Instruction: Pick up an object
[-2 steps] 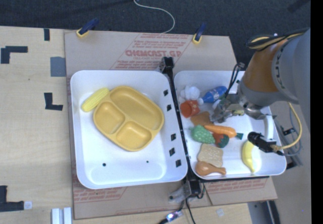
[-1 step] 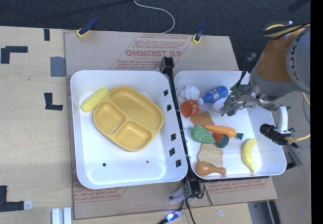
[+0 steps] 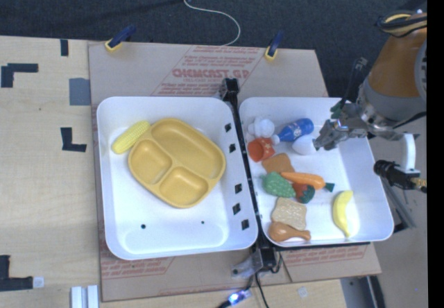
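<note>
From above I see my gripper (image 3: 327, 134) over the right white plastic bin (image 3: 368, 161), near its upper right corner; I cannot tell its state. Below and left of it lie a blue-and-white toy bottle (image 3: 295, 130), an orange toy carrot (image 3: 303, 178) and a yellow toy banana (image 3: 342, 213).

Wooden bench (image 3: 41, 182), cardboard sheet (image 3: 201, 71), two white bins (image 3: 114, 182) on it

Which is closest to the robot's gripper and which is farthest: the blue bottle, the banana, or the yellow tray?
From the gripper:
1. Blue bottle, just left of it in the right bin.
2. Banana, at the right bin's near edge.
3. Yellow tray, in the left bin.
</note>
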Tool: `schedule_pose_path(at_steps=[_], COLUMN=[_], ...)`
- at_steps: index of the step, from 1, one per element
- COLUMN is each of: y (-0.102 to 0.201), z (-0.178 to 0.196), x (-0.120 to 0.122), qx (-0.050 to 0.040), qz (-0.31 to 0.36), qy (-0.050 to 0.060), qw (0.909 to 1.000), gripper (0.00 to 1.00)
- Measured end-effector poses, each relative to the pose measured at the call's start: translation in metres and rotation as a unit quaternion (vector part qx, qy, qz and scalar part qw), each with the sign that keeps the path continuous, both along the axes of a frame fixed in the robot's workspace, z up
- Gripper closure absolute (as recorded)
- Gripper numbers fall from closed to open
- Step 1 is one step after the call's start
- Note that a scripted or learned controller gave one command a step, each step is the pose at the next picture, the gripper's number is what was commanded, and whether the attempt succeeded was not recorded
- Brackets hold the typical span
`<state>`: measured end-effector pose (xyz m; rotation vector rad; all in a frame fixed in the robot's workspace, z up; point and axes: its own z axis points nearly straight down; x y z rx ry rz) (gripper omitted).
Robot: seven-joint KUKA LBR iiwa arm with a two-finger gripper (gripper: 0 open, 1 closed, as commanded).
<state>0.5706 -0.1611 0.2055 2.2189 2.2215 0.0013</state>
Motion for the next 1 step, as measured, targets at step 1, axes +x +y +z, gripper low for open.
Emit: schedule_pose_path(at_steps=[1], y=[0.0004], z=[0.02], x=[0.0005], qx=[0.0002], qz=[0.0], qy=[0.0], qw=[1.0], gripper=[1.0])
